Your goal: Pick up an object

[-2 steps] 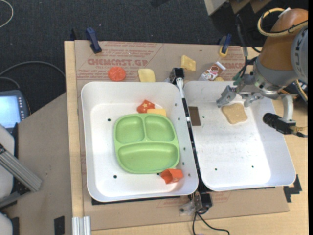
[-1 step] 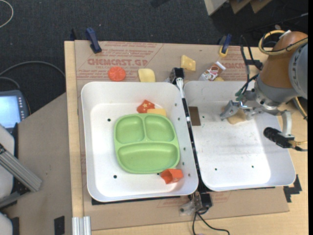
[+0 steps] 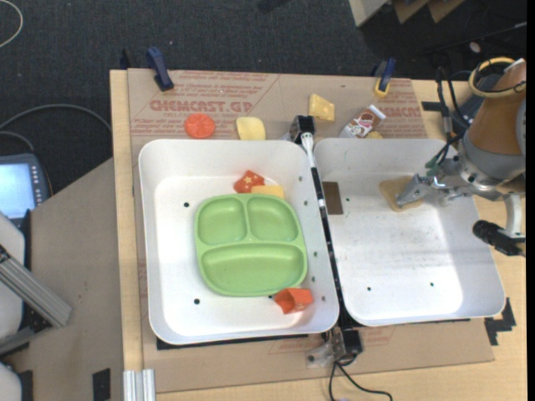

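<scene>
The gripper (image 3: pixel 411 194) reaches into the right bin (image 3: pixel 418 295) from the right; its tip sits on a tan block (image 3: pixel 393 193) near the bin's back; whether it grasps it, I cannot tell.

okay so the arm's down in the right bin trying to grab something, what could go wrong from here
The gripper sits over a flat tan piece in the right bin. A piece lying that flat may be hard to get fingers under, so it could slide instead of lifting. It also lies near the bin's far wall, so a push might wedge it there. The brown block by the divider is unlikely to interfere.
</scene>
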Controlling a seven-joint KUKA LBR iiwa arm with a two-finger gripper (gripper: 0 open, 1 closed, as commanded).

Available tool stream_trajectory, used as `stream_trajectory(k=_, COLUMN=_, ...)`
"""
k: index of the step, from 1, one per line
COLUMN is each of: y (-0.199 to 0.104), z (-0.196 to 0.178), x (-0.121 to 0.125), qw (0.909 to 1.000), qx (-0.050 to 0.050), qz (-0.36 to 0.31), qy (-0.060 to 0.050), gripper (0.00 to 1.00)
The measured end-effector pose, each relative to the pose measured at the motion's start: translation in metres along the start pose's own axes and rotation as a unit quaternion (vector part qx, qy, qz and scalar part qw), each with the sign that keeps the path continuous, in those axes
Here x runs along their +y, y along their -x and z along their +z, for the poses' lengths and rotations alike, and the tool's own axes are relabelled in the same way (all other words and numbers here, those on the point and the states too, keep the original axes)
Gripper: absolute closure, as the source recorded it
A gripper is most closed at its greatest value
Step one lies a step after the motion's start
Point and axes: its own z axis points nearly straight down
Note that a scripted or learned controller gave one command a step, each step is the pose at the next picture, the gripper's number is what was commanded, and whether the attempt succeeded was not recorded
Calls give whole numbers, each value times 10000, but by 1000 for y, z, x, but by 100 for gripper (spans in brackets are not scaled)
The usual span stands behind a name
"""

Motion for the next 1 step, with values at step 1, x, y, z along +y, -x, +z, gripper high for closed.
stream_trajectory(k=1, y=-63, z=6, x=35, qw=10000, qx=8, qz=-44, qy=15, gripper=0)
